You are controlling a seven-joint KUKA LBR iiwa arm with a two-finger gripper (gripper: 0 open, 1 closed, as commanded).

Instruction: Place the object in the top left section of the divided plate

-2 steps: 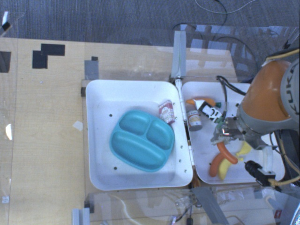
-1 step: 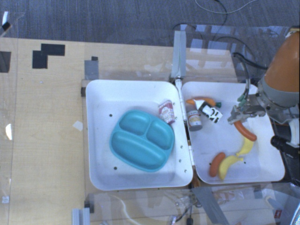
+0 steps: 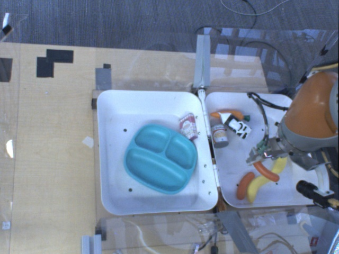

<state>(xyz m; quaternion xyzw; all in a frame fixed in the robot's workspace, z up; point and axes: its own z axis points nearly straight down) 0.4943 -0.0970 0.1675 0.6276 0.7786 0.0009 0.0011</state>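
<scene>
So my gripper (image 3: 260,153) is hanging over the right bin (image 3: 233,160), and honestly I can't tell from up here whether it's open or shut, but nothing is visibly held in it. The closest thing is the red sausage (image 3: 265,172), just on the near side of my gripper. It lies flat, with its long axis slanting from next to my gripper down and away toward my arm's side. A yellow banana (image 3: 255,190) and a second sausage (image 3: 244,185) sit just past it, toward the bin's front rim. On the far side of my gripper are a can (image 3: 219,135), a carrot (image 3: 229,114) and a black-and-white block (image 3: 238,126). The blue divided plate (image 3: 130,160) is well off to the left in the left bin (image 3: 108,142), past both bin walls. There's bare white floor around it, and a red packet (image 3: 188,126) touches its far right edge.
</scene>
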